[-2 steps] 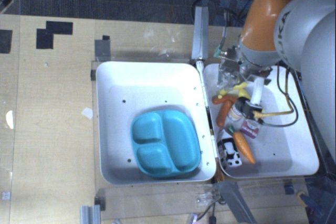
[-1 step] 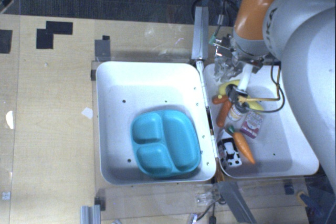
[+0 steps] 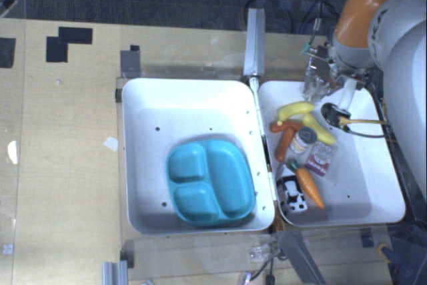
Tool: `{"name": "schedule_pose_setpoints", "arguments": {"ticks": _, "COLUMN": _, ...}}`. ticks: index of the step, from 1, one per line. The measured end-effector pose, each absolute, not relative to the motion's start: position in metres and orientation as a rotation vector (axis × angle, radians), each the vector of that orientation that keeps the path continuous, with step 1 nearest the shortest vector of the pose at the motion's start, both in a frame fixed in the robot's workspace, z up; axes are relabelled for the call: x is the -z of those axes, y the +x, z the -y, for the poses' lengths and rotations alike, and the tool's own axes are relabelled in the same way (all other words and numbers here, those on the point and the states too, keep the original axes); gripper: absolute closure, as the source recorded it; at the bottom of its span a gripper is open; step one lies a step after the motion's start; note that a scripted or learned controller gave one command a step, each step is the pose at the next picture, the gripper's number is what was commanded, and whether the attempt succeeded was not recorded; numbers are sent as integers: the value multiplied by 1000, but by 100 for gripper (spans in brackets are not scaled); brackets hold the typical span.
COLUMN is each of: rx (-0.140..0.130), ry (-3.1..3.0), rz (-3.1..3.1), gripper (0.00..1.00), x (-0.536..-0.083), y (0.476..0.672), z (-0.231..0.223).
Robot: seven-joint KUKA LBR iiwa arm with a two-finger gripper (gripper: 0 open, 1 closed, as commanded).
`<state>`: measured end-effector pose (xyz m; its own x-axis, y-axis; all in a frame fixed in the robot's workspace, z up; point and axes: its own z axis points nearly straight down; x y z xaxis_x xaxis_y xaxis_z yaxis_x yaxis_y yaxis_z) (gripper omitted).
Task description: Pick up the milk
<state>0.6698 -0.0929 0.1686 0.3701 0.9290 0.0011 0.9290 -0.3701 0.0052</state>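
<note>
Camera view, lower right: the milk [image 3: 291, 194], a small black-and-white cow-patterned carton, lies in the right bin's [image 3: 373, 210] bottom left corner, touching a carrot [image 3: 310, 187]. Its print is too small to read. The gripper [image 3: 320, 85] hangs near the bin's top edge, up-frame and slightly right of the milk; whether it is open, I cannot tell.

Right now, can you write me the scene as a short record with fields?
left bin: holds a blue divided plate
right bin: banana, carrot, small jar, milk carton with cow spots
milk position: near corner, beside the carrot, untouched
end effector: above the far edge of the right bin
arm: reaches in from the right
</note>
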Motion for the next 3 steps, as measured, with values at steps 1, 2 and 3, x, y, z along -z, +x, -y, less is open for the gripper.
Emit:
{"name": "schedule_pose_setpoints", "arguments": {"ticks": 1, "rx": -4, "ry": 2690, "rz": -1618, "gripper": 100, "x": -132, "y": 651, "z": 167}}
{"name": "schedule_pose_setpoints", "arguments": {"ticks": 2, "rx": -12, "ry": 2779, "rz": -1456, "gripper": 100, "x": -88, "y": 659, "z": 107}}
{"name": "schedule_pose_setpoints", "arguments": {"ticks": 3, "rx": -6, "ry": 2798, "rz": -1426, "gripper": 100, "x": -185, "y": 565, "z": 72}}
